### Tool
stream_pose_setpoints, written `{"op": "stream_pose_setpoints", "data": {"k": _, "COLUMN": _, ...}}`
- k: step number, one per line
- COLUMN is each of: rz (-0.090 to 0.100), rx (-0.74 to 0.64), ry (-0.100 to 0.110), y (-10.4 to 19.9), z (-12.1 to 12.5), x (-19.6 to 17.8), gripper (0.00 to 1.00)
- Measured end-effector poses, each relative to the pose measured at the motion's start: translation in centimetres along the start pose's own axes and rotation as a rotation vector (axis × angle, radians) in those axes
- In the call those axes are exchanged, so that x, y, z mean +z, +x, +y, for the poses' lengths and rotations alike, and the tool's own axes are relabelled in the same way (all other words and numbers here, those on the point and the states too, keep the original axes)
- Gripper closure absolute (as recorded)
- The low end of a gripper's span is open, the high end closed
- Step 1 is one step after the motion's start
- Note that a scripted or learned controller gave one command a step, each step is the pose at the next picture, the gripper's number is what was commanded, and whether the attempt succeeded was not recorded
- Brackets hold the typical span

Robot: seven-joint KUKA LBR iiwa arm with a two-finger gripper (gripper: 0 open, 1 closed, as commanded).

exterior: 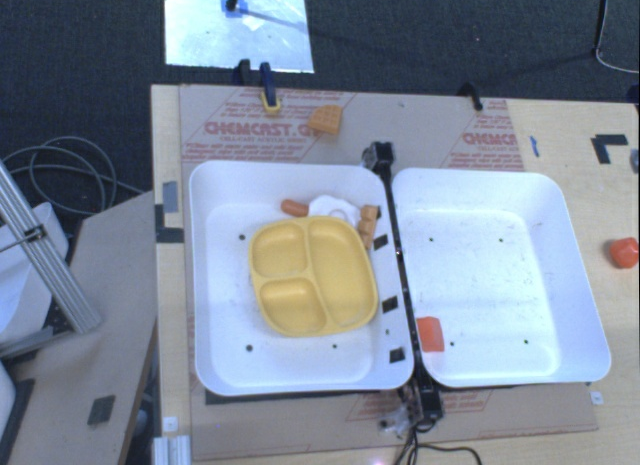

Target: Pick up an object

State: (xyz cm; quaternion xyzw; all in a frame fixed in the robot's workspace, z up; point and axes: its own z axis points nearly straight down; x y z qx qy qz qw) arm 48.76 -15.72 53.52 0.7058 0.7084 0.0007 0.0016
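Observation:
A yellow divided plate (311, 275) lies in the left bin (225, 283). Behind it sit a small orange sausage-shaped piece (294, 208), a white piece (332, 209) and a small tan piece (368, 223) near the bin's right wall. An orange-red block (429, 333) rests at the near left corner of the right bin (560, 253).
A tan waffle-like piece (324, 119) lies on the bench behind the left bin. An orange-red object (623, 252) sits on the bench right of the right bin. A black clamp (378, 154) stands between the bins at the back. Cables (60, 173) and a metal frame (40, 253) are at the left.

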Motion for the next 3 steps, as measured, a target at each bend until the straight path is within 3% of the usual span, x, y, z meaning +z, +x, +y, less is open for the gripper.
{"op": "stream_pose_setpoints", "data": {"k": 3, "rz": 0.000, "rx": 0.000, "ry": 0.000, "y": 0.00, "z": 0.00, "x": 0.00, "gripper": 0.00}}
